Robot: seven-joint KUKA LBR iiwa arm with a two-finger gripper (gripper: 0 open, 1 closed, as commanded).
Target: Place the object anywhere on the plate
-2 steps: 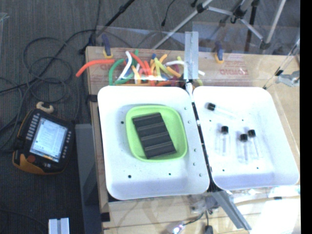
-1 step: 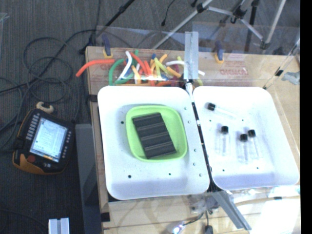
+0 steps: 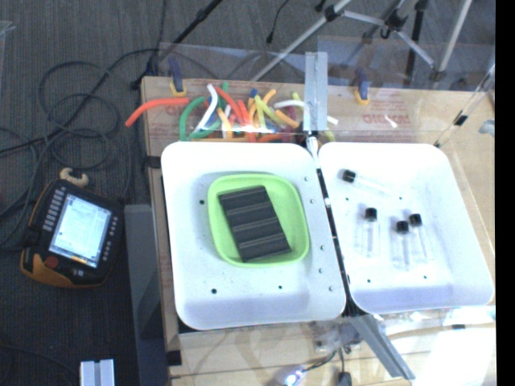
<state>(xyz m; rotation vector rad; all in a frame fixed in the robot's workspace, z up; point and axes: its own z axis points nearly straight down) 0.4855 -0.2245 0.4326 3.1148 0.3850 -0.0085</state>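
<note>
A green square plate rests in the left white bin. A dark ribbed rectangular block lies flat on the plate, near its middle, turned slightly clockwise. In the right white bin lie several clear vials with black caps: one near the back left, one in the middle, and two more side by side to its right.
Coloured flexible tubes are heaped behind the left bin. A metal post stands at the back between the bins. A teach pendant lies on the floor at left. Tripod legs cross the top.
</note>
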